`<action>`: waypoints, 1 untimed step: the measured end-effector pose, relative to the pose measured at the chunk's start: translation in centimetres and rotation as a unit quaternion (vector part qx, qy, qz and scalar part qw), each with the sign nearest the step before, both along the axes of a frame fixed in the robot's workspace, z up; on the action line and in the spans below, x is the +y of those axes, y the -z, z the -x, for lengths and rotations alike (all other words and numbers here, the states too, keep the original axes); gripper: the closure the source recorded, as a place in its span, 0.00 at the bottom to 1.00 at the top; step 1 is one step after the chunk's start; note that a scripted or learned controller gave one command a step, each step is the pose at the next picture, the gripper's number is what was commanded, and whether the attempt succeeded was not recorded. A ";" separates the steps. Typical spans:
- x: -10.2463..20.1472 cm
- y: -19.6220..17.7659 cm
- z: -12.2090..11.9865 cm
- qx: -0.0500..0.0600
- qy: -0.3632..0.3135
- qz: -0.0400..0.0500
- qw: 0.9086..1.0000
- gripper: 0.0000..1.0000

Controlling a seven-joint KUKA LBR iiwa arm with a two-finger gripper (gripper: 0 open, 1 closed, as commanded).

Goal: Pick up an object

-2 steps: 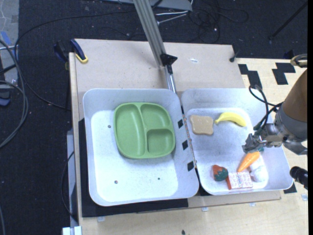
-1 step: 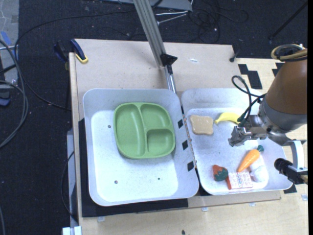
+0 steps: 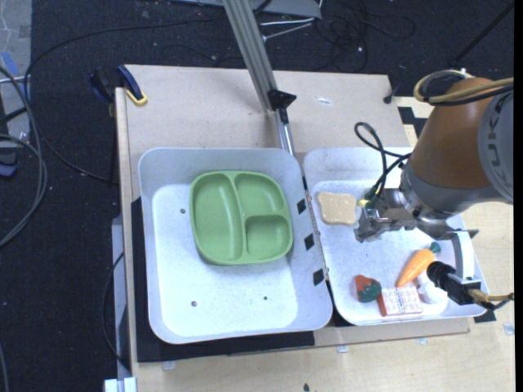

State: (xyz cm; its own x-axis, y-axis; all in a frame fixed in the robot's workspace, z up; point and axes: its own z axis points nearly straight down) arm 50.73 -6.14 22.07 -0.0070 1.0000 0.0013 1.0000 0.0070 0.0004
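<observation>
Right of centre, the gripper point(image 3: 365, 229) hangs low in the right-hand shallow white bin point(image 3: 343, 163), just beside a pale tan slice of toy bread point(image 3: 336, 208). I cannot tell its jaw state. Nothing looks lifted, so the whole pick seems left to do.

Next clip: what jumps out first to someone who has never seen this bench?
The green divided plate stands out, lying alone in the left bin. Next comes the grey and orange arm reaching in from the right, its gripper over the right bin beside a pale slice of bread. Small toys cluster in that bin's near corner: an orange carrot, a red strawberry and a small red and white box.
</observation>
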 end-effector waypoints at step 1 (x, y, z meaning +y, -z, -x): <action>5.0 0.9 -1.7 0.000 0.000 0.000 1.000 1.00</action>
State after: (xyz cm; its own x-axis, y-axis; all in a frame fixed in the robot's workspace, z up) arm 52.43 -1.13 21.18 -0.0076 1.0000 0.0014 1.0000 0.0076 0.0003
